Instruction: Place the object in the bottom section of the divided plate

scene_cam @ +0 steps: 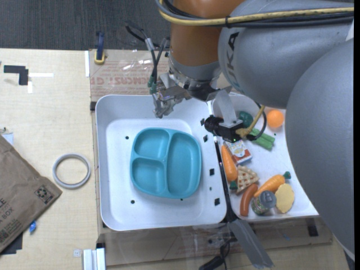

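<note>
Camera view, from the left: a grey ring (71, 170) lies on the bench, then the blue divided plate (166, 163) sits in the left bin (112, 207). The gripper (163, 103) hangs above the plate's far edge. Toy foods, including a carrot (228, 163), crowd the right bin (301, 204).

Left white bin (112, 207): the teal divided plastic plate (166, 163) occupies the centre; bare floor runs round it on all sides, widest along the near edge. Right white bin (301, 204): crowded with toy food, including an orange carrot (228, 162) beside the divider. The grey arm (281, 49) overhangs the right bin's far side.
</note>
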Controlling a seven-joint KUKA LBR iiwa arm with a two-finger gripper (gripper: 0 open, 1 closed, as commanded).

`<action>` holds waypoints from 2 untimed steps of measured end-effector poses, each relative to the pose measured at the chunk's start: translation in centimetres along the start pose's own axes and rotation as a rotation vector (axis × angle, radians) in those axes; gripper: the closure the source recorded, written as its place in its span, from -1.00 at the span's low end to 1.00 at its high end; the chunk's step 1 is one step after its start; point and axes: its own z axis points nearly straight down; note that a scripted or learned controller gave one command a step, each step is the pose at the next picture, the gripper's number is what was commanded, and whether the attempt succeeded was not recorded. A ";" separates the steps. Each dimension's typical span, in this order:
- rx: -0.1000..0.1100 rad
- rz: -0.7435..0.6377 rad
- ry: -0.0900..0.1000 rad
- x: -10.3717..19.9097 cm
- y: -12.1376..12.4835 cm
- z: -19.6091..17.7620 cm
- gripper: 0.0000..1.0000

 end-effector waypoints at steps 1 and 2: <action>-0.002 -0.375 0.000 -3.1 5.6 5.2 1.00; -0.004 -0.523 0.000 -9.1 3.2 -0.4 1.00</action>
